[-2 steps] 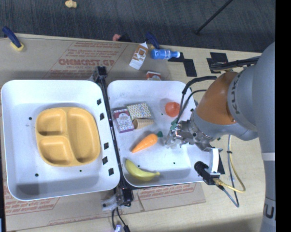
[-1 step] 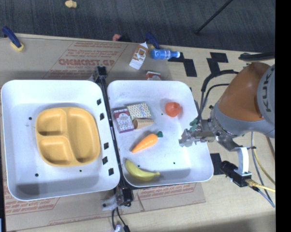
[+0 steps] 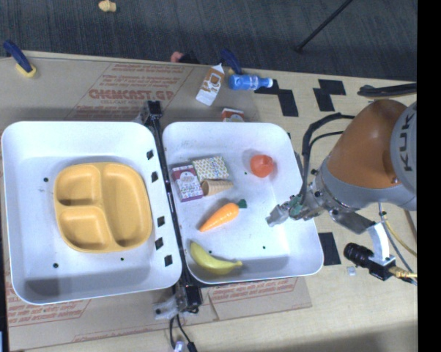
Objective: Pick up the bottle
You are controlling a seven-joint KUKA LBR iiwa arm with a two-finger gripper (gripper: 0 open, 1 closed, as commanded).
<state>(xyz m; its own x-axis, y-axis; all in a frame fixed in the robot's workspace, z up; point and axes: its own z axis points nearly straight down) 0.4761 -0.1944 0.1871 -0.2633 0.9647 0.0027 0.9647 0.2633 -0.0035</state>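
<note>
Bench (image 3: 338,299): cardboard-covered, dark carpet behind | bottle (image 3: 248,82) beyond right bin (image 3: 297,251) | claw (image 3: 280,215): state unclear

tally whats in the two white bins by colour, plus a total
Yellow: 2, the divided tray in the left bin, and the banana in the right bin.
Orange: 2, the carrot and the small round orange item.
Mixed print: 2, the dark red packet and the patterned packet.
Tan: 1, the cone.
Total: 7
</note>
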